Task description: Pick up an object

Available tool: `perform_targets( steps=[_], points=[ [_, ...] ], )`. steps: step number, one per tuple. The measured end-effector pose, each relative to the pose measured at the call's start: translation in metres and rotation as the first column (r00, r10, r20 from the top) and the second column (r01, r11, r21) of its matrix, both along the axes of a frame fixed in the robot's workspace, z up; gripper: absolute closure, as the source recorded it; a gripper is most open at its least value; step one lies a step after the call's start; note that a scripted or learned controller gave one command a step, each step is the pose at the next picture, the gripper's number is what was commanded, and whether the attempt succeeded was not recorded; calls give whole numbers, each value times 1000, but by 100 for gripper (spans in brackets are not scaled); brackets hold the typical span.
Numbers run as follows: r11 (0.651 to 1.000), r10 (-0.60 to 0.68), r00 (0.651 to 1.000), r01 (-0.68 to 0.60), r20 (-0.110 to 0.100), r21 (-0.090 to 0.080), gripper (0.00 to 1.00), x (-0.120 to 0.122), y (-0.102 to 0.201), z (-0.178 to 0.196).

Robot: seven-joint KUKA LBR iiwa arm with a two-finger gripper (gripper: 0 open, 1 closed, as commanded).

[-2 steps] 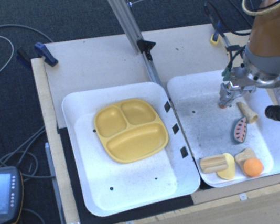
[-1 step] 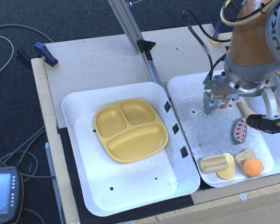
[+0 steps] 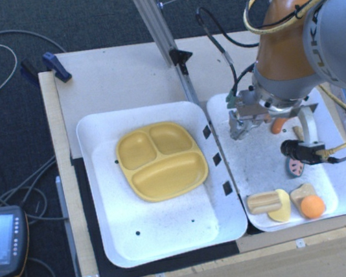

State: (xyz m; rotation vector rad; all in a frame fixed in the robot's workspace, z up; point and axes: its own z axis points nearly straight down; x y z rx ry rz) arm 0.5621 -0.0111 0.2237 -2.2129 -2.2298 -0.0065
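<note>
pincer (image 3: 239,126) state unclear, orange ball (image 3: 312,207) well apart, right bin's (image 3: 257,173) near corner

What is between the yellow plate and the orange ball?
In the camera view, the tan block and yellow wedge lie between the yellow plate and orange ball.

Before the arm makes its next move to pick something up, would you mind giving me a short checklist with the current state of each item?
1. Gripper is over the right bin, near its upper left corner: ok.
2. Object held between the gripper's fingers: cannot tell.
3. Pickable objects present in the right bin: orange ball, yellow wedge, tan block: ok.
4. Those objects sit clustered at the bin's near edge, apart from the gripper: ok.
5. Yellow divided plate lies flat in the left bin, away from the arm: ok.
</note>
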Motion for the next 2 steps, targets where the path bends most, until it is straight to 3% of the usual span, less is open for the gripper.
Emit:
perform_targets(
  steps=[1, 2],
  points=[
    [1000, -1, 1000, 1, -2, 0, 100, -1, 47, -1],
    [1000, 0, 1000, 0, -6, 1, 100, -20, 96, 6]
  ],
)
